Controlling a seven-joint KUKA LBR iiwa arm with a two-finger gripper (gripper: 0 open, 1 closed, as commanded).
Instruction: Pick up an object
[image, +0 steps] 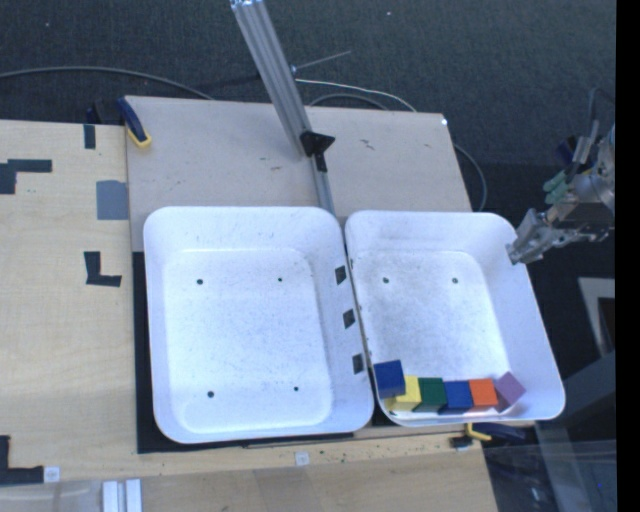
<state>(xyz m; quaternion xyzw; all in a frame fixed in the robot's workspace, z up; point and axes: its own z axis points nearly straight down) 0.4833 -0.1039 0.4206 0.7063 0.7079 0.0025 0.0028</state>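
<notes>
While the claw (527, 243) hangs over the far right rim of the right bin (430, 300), well apart from anything to lift, I cannot tell how it is set, since it is small and blurred at the edge of the view. Everything worth picking lies in a row along the near wall of that bin: a blue block (388, 377) sitting at the left end, a yellow block (406, 397) just beside and below it, then a green block (431, 392), a second blue block (458, 396), an orange block (483, 392) and a purple block (510, 386) at the right end, turned a little askew. They look like small, stiff, light cubes with flat faces, so I judge they would neither crush nor sag, though smooth sides could slip. Because they touch one another and hug the sloping wall, the middle ones offer little room; the purple block or the first blue block, each with free sides, seems the easiest to take across two opposite faces. Beside it, the left bin (240, 330) rests on the bench (60, 300)
</notes>
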